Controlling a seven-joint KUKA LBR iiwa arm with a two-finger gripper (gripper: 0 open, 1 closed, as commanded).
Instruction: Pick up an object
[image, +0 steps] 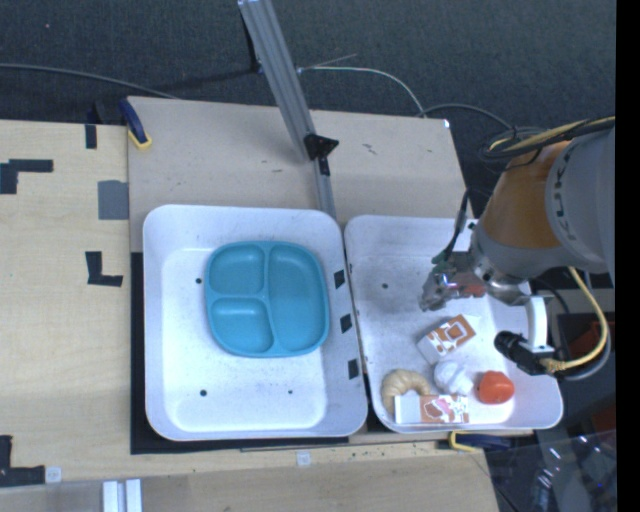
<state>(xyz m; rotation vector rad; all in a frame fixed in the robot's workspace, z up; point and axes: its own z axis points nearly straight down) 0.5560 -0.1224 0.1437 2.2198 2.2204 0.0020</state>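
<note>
Two shallow white bins are sitting side by side on a tan bench. The left white bin is holding a turquoise plastic plate with three compartments, lying flat near the bin's middle. The right white bin is holding a cluster of small objects in its near right corner: a small white and orange carton, lying tilted just below the gripper; a pale tan croissant-shaped piece at the near edge; a flat white and red packet lying along the near wall, just beside the croissant-shaped piece; a small whitish rounded object between the carton and the packet; and a red-orange round object near the right wall.

The grey arm with its orange band is reaching in from the right, and its two-finger gripper is hovering over the right bin, just above the carton. Whether the fingers are apart or together cannot be told, and nothing is showing between them. A grey metal pole is slanting across the bench's far side.
</note>
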